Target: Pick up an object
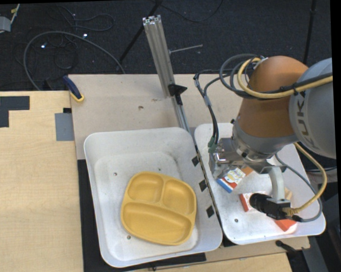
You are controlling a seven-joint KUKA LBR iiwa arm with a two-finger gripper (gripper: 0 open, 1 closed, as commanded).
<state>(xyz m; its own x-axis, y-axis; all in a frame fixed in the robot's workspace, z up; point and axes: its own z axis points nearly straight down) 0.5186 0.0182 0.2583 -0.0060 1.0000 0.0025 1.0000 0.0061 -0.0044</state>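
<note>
- Pincer [220,156] pointing down into right bin [248,229], mostly hidden beneath orange wrist [270,103]; width of opening impossible to tell.
- Just beside it, lower right: small blue-and-white carton [231,179], perhaps touching, lying on bin floor.

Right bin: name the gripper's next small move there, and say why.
Probably a short descent onto the small white, blue and red box. The gripper hangs over the right bin right next to that box, which looks like the closest thing to it and lies apart from the other items.
</note>
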